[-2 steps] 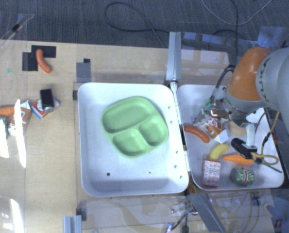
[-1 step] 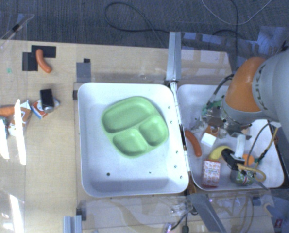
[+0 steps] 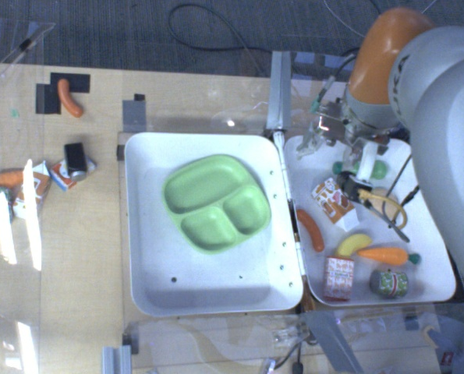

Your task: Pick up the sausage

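Bright, even overhead light; glare streaks on the bench (image 3: 13, 232) at left; slightly soft focus.

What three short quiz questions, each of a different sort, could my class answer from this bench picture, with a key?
1. True or false: the sausage lies inside the green divided plate.
2. Which thing lies nearest the carrot? A) the banana B) the green divided plate C) the sausage
3. Fill in: the green divided plate sits in the ___ bin in the camera view.

Key:
1. False; it lies in the right bin, along its left wall.
2. A
3. left
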You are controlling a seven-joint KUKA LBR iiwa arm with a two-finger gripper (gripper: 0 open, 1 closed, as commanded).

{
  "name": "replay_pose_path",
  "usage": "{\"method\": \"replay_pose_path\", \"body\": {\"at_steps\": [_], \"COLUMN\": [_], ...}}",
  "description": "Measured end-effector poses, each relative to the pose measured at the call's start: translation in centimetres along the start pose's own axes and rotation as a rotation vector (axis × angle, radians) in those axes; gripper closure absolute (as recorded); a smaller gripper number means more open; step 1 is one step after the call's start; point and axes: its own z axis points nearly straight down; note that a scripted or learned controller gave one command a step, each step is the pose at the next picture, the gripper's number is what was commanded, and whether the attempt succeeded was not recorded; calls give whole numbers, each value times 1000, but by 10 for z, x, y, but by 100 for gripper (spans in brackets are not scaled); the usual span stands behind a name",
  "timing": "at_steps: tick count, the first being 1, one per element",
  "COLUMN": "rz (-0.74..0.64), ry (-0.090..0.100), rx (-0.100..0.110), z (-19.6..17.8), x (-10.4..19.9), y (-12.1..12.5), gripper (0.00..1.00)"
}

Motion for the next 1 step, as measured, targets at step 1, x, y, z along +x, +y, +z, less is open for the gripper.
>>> {"method": "replay_pose_path", "body": {"at_steps": [1], "rz": [156], "ry": [-1], "rx": [4], "z": [81], "x": [-99], "y": [-46], "gripper": [0]}}
